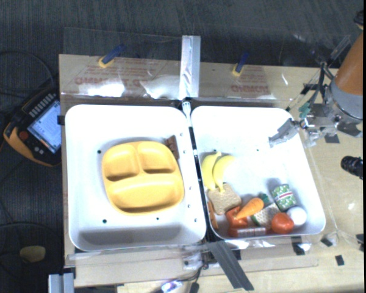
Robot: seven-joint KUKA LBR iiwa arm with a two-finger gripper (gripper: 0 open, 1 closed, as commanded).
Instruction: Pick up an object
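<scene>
The right bin (250,124) holds a heap of toy food in its near half. There are two yellow bananas (216,168), a tan cracker (224,198), an orange carrot (249,207), a green and white can (283,195), a white egg (297,215) and a red tomato (282,223). My gripper (285,132) hangs over the far right part of this bin, above bare white floor and well behind the food. Nothing shows in it. The arm's orange band (354,66) is at the right edge.
The left bin (85,139) carries a yellow divided plate (143,176), with a small brown item (171,144) at its far right corner. A handheld controller (39,130) and cables lie on the floor to the left. Clips hold plastic sheeting behind the bins.
</scene>
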